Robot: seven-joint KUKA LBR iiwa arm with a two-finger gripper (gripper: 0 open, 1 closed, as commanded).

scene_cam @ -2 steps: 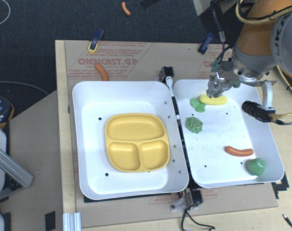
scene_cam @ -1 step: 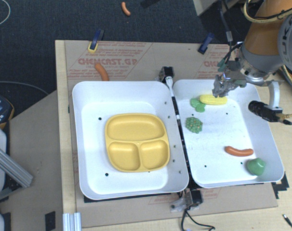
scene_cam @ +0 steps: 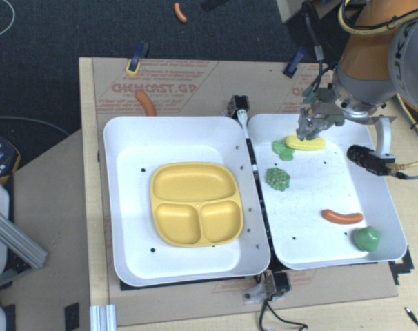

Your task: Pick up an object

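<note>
We see the gripper [scene_cam: 310,131] low in the upper part of the right bin [scene_cam: 381,205], directly over the yellow banana-shaped toy [scene_cam: 305,143]; whether it grips the toy, we cannot tell. We should close squarely across the toy's narrow width, then rise straight. The green piece [scene_cam: 283,150] touches its left end, but the bin's middle offers open room.

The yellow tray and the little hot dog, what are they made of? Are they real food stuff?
The yellow tray looks like molded plastic: one even color, smooth rounded compartments, a soft sheen. The hot dog in the right bin seems to be toy food, probably plastic or rubber, since its orange skin is smooth and slightly glossy. Which of the two is hard to tell from here.
</note>
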